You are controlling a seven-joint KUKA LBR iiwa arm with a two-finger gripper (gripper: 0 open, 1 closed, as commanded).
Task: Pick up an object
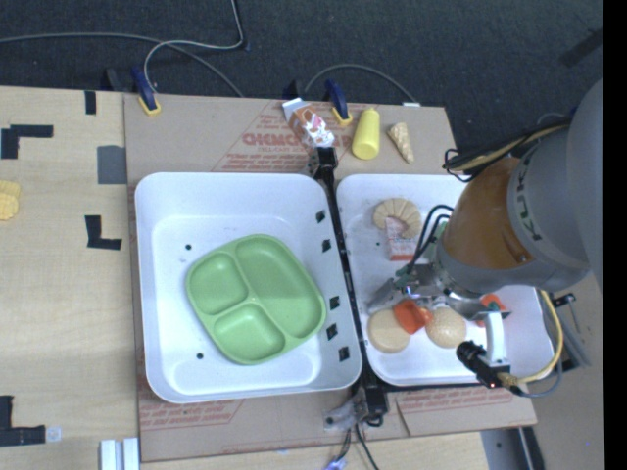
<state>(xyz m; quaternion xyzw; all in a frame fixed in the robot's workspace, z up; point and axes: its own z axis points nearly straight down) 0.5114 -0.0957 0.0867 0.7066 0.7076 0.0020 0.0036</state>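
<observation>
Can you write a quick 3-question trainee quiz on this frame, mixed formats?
1. True or false: the green divided plate lies in the left bin.
2. Multiple choice: where is the yellow cylinder?
A. In the right bin
B. On the cardboard beyond the bins
C. On the green plate
3. Fill in: the gripper hangs over the ____ bin, near the small orange object and two round tan pieces.

Key
1. True
2. B
3. right
</observation>
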